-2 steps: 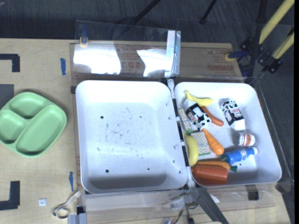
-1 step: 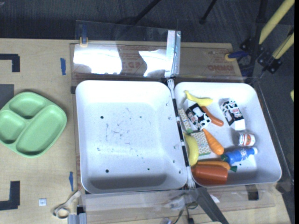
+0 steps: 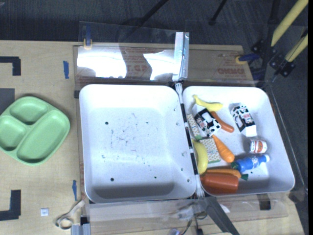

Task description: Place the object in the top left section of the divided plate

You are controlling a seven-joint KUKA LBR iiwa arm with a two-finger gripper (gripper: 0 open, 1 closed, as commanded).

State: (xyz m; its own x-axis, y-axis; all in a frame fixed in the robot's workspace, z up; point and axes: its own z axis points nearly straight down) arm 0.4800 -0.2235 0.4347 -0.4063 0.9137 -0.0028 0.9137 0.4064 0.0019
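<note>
A green divided plate (image 3: 32,129) lies on the wooden bench at the far left, outside the bins. Its top left section (image 3: 28,108) has nothing in it, and neither do the other two sections. The right bin (image 3: 269,112) holds several toy foods: a yellow banana (image 3: 208,103), a cow-patterned carton (image 3: 207,121), a second carton (image 3: 243,117), two carrots (image 3: 224,150), a small can (image 3: 257,146), a blue bottle (image 3: 252,163) and a red sausage (image 3: 220,181).
The left bin (image 3: 132,141) stands between the plate and the toys, with a raised rim. A clear panel (image 3: 132,58) rises behind it. Black tape marks (image 3: 12,65) sit on the bench at the left. Stand legs and a yellow pole (image 3: 288,13) are at the back right.
</note>
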